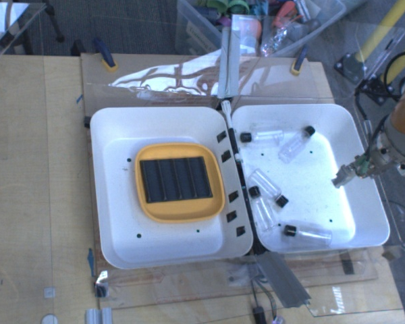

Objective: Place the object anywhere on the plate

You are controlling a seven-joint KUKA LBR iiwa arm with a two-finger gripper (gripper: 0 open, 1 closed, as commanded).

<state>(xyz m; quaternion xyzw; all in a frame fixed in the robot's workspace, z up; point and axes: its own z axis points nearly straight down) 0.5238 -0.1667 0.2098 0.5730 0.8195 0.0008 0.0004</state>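
Vials (pixel 283 193) (clear, dark-capped) lie scattered in the right bin (pixel 368 225); we see the yellow plate (pixel 181 211) in the left bin (pixel 111 181). Our pincer (pixel 343 176) hovers near the right bin's right wall; we cannot tell its state.

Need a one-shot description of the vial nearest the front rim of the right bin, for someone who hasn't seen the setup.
Start at the right bin, the one without the yellow plate. Along its near rim lies a clear vial, on its side. Unlike the others, its black cap points left and nothing touches it.
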